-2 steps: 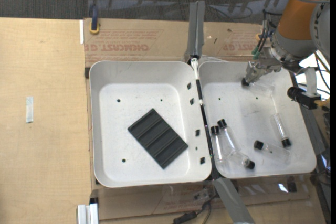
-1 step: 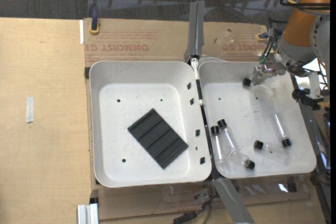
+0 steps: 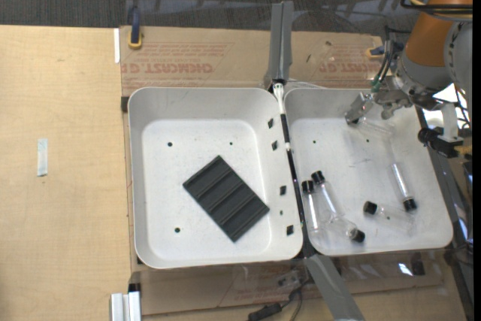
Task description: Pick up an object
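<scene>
A dark grey ribbed slab lies at a slant in the left bin. In the right bin a clear tube with black caps lies near the left wall, and a second clear tube lies to its right. A small black cap sits between them. My gripper hangs over the far part of the right bin, open, with nothing between its fingers. It is well above and behind the tubes.
The grey arm with its orange band comes in from the upper right over the right bin's far corner. A metal divider stands between the bins at the back. Cardboard lies behind the bins and a wooden bench top to the left.
</scene>
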`<state>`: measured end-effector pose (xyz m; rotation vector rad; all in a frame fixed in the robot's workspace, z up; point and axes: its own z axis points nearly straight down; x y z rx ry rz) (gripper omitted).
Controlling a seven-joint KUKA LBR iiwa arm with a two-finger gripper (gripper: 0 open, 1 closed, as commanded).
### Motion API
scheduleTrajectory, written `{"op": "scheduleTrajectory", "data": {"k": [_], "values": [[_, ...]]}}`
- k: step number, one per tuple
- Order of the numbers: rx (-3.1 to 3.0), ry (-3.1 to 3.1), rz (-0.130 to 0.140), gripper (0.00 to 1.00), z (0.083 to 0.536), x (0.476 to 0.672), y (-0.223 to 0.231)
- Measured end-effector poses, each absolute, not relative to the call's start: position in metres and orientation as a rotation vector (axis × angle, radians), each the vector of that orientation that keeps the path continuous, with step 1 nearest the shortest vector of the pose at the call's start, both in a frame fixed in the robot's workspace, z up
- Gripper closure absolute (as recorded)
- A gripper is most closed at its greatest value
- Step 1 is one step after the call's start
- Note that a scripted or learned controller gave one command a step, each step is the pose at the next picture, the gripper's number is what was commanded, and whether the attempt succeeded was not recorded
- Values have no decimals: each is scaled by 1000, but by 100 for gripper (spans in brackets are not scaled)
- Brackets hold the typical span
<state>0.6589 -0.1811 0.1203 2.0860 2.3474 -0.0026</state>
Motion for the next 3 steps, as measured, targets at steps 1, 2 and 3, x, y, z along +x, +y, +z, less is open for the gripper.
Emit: {"op": "scheduleTrajectory", "data": {"k": [1,2,3], "values": [[2061,2371,-3,0,91,659,-170],[2057,2374,-6,100,99,659,-170],[2154,2287,-3,100,192,659,-98]]}}
